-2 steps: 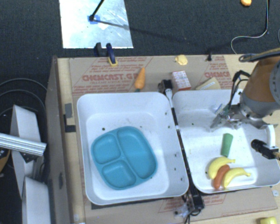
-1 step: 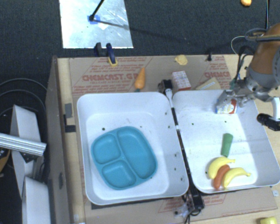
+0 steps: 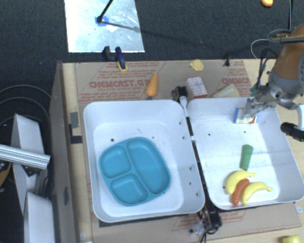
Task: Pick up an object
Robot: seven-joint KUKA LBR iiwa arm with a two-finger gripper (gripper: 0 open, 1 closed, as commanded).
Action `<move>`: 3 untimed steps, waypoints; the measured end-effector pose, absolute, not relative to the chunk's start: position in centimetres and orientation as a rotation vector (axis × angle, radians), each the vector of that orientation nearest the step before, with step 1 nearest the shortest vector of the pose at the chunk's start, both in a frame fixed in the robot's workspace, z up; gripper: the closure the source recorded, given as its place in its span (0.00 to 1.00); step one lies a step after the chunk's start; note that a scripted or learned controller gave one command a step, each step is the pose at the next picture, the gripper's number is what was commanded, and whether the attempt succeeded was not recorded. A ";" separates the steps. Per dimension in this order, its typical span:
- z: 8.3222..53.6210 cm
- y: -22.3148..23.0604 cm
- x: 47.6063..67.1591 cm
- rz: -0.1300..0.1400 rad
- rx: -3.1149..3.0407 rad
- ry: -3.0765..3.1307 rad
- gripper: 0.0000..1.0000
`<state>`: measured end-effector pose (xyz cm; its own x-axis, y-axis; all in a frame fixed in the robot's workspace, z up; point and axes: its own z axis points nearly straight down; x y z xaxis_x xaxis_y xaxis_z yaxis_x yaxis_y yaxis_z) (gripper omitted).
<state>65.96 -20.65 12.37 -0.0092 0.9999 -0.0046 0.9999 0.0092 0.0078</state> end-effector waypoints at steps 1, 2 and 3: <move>12.3 -20.6 66.0 0.003 2.204 2.228 0.00; 12.6 -20.6 67.0 0.004 2.211 2.225 0.00; 13.8 -20.7 67.1 0.004 2.204 2.225 1.00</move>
